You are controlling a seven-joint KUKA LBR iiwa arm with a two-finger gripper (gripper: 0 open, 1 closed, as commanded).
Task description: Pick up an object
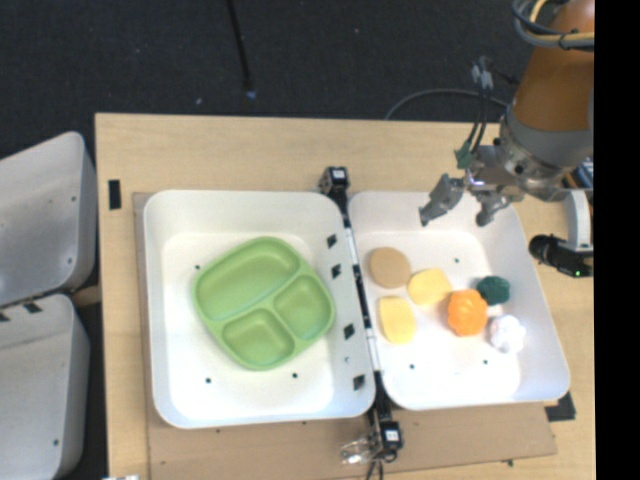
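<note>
Tool (464,204) sits upper right of frame over the right bin's (400,213) far edge, fingers spread wide, nothing between them. Candidates lie lower in that bin: tan disc (389,266), two yellow pieces (428,286) (397,320), orange ball (466,312), dark green item (493,289), white lump (506,334). Green tray (263,302) sits in left bin. Pick not started; descent, grasp and lift all remain.

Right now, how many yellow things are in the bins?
2, both in the right bin: one yellow piece beside the tan round piece, another yellow piece just below it, nearer the divider. None looks hidden.
</note>
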